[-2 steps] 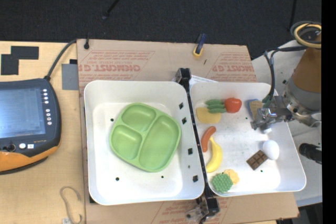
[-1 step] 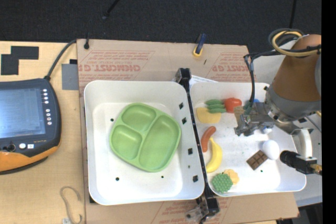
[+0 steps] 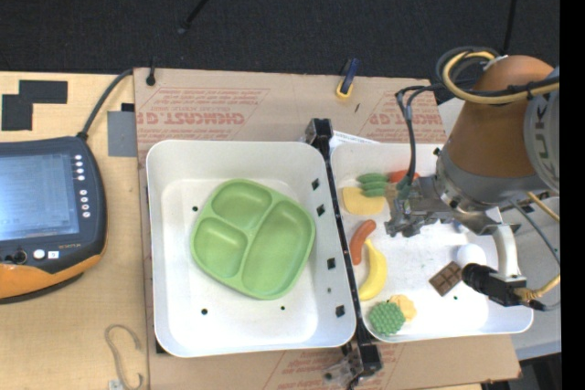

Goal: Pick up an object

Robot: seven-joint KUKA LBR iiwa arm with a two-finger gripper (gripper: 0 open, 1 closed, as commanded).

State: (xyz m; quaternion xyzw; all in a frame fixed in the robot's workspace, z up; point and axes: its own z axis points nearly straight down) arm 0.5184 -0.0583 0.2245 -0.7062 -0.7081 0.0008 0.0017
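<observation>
My gripper [image 3: 403,221] hangs low over the middle of the right bin [image 3: 430,317], reaching in from the right. Just left of it lie a yellow toy corn cob [image 3: 360,202] with green leaves [image 3: 373,184] and a red sausage-like piece [image 3: 361,239]. A yellow banana [image 3: 373,270] lies below the gripper towards the bin's front. A small orange-red piece [image 3: 398,176] peeks out behind the gripper. A brown chocolate piece [image 3: 446,279] sits to the gripper's lower right. I see nothing held between the fingers.
A green bumpy toy with a yellow part [image 3: 388,317] lies at the right bin's front edge. The left bin [image 3: 174,196] holds a green divided plate [image 3: 252,238]. A black divider [image 3: 335,224] separates the bins. A tablet-like pendant [image 3: 41,201] lies at the far left.
</observation>
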